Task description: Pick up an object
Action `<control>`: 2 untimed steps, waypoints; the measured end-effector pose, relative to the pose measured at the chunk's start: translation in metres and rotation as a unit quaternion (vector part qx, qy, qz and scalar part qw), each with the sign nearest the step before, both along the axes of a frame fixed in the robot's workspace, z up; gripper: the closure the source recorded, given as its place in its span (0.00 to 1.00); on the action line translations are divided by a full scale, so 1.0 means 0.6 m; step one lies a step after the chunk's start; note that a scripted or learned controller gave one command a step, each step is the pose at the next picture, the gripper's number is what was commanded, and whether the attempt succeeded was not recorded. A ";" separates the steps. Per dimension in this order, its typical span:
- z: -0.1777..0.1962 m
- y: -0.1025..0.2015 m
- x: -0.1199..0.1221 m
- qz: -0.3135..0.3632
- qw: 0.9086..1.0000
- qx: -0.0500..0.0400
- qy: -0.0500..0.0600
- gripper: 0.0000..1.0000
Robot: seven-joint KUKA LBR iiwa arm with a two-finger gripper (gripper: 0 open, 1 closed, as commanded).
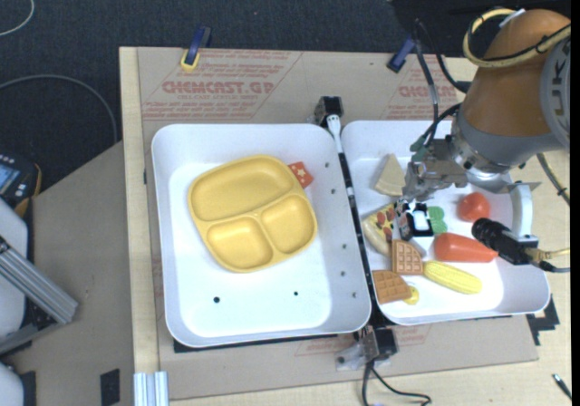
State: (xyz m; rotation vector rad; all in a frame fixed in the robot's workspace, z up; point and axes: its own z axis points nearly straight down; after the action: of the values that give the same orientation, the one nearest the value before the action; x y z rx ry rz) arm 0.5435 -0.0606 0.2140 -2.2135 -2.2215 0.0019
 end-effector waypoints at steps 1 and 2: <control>-0.005 0.070 -0.045 0.000 1.000 0.000 0.000 1.00; 0.004 0.118 -0.076 0.000 1.000 0.000 0.000 1.00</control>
State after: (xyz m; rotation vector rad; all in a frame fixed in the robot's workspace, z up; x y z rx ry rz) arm 0.4982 0.0101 0.2161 -2.2144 -2.2214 0.0014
